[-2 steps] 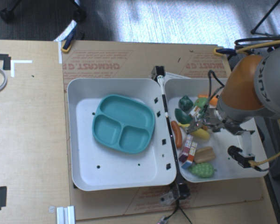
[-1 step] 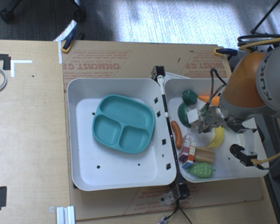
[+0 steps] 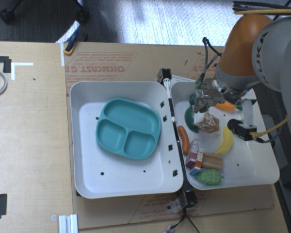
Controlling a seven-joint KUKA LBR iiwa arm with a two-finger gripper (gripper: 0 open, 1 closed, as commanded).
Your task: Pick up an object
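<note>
Green toy at front — well apart from pincer above.

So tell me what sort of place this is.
Most likely a robotics lab bench set up for pick trials. Two white bins sit on cardboard, one holding a teal divided plate, the other toy food such as a banana, with the arm's claw above it.

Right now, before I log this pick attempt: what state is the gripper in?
Two-finger gripper: low over the right white bin, above the small brown-and-white box; open or closed cannot be told.
</note>
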